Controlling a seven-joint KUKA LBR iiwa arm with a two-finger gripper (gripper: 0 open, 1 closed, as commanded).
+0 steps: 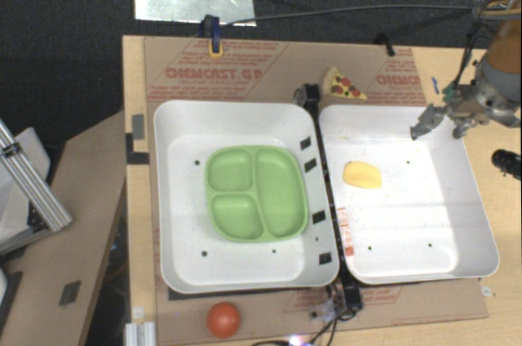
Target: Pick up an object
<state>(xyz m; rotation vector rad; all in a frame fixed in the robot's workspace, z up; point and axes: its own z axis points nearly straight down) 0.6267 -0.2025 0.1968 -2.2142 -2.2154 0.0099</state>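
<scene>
A pale green divided tray (257,193) sits in the white left bin (175,140); a yellow object (362,175) lies in the white right bin (457,238). An orange-red ball (223,319) rests on the tan, red-lettered board (245,67) at the near edge.
</scene>
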